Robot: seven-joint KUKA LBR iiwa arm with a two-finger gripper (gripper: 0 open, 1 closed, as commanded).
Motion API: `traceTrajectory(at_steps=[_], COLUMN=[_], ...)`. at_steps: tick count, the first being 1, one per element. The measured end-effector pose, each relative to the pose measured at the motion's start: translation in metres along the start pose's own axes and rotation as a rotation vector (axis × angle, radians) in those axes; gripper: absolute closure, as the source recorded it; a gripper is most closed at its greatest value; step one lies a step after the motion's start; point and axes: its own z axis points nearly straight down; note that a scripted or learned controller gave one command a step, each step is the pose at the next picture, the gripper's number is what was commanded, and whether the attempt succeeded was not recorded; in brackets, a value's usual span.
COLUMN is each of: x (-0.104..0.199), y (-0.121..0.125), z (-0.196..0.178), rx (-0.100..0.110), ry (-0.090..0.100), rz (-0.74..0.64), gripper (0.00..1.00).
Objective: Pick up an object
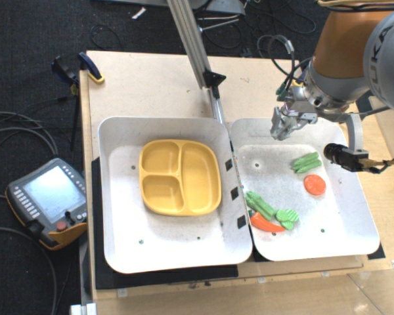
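The claw [284, 128] is hanging over the far edge of the right bin [354, 241], near that bin's back left corner, and nothing is sitting between its fingers. From where I'm standing I cannot tell whether those fingers are spread or pressed together; they are blurring into one grey lump. Above it the grey wrist is running up and to the right into the big orange band [345, 35] of the arm, with cables looping around it.

In front of the claw, well apart from it, the toy food is lying on the bin floor. A green pea pod [306, 163] is lying nearest, tilted, and a round orange-red slice [315, 185] is sitting just beside it toward the front. Further toward the bin's front left a longer green piece [261, 206] is lying at a slant, touching an orange carrot [267, 225], and a small ridged green piece [288, 216] is resting just right of the carrot.

The left bin [118, 241] is holding a yellow divided plate [180, 177] with three compartments, lying flat near the bin's middle. A metal pole [187, 28] is rising from between the bins at the back. A teach pendant [47, 202] is lying on the dark floor to the left of the bench.
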Motion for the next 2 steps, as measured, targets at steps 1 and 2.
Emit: traceTrajectory(at_steps=[1, 2], x=[0.050, 0.109], y=[-0.016, -0.037], z=[-0.001, 0.010], rx=[0.001, 0.002], ry=[0.001, 0.001], rz=[-0.001, -0.002], gripper=[1.00, 1.00])
